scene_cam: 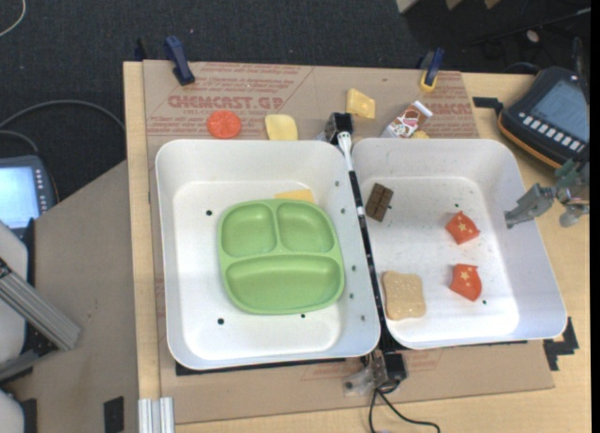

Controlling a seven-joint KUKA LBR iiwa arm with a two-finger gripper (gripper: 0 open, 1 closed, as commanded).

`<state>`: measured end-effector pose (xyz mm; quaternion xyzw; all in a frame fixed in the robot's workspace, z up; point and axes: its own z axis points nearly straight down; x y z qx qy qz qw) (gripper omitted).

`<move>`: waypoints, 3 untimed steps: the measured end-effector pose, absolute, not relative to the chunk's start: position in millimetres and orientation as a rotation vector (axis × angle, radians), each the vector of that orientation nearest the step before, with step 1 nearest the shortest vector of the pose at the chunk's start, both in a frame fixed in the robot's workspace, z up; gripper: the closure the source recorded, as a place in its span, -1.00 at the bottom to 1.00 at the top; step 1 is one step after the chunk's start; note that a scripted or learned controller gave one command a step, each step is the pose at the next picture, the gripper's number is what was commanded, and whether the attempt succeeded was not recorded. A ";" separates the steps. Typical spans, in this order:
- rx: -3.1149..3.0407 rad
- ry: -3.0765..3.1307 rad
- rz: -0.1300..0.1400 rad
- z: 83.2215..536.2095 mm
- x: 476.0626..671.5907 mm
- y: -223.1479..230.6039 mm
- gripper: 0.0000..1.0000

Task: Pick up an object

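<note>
I see the gripper (536,204) poking in low from the right edge, hanging just over the right rim of the right bin (525,314), and I cannot tell how it is set. Inside that bin lie two red pieces (462,228) (467,280) nearest the gripper but apart from it, a tan slice of bread (404,295) near the front and a brown block (379,201) by the left wall. The left bin (187,328) holds a green divided plate (279,257).
</note>
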<state>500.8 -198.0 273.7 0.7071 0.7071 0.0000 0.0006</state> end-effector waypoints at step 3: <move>2.219 2.216 0.000 95.2 483.9 -152.3 1.00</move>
